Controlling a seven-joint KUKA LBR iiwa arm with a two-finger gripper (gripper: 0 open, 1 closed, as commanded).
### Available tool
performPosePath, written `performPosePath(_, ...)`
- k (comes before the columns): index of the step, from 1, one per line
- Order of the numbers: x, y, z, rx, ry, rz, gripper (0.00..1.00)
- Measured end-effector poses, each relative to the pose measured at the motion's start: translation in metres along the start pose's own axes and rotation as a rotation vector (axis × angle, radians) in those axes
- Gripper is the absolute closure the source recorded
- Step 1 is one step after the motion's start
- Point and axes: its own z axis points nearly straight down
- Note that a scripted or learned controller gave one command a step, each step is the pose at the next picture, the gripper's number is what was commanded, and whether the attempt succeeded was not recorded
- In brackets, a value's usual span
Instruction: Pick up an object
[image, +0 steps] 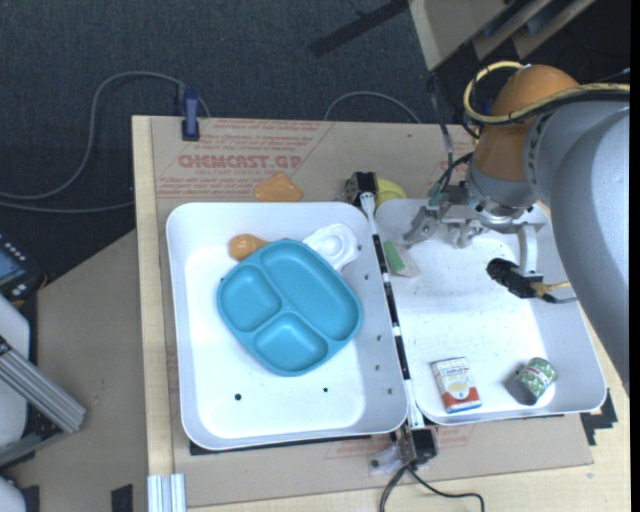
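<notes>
My gripper (447, 226) hangs over the far end of the right bin (500, 330), below the orange band of the arm. Just to its left a small green object (398, 261) lies against the bin's left wall. Near the bin's front edge are a small red and white box (455, 385) and a green and white crumpled can-like item (535, 380), both far from the gripper. The left bin (200, 390) holds a blue divided plate (289, 305), with a white cup-like piece (332, 243) and an orange item (246, 245) behind it.
A yellow object (387, 189) and an orange object (278, 187) lie on the board behind the bins. A black part with cabling (510, 278) sticks out over the right bin. The grey arm covers the right bin's far right side.
</notes>
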Motion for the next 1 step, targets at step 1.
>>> performPosePath(1,0.0092,-0.0009,-0.0001,0.004,0.001,0.001,0.0)
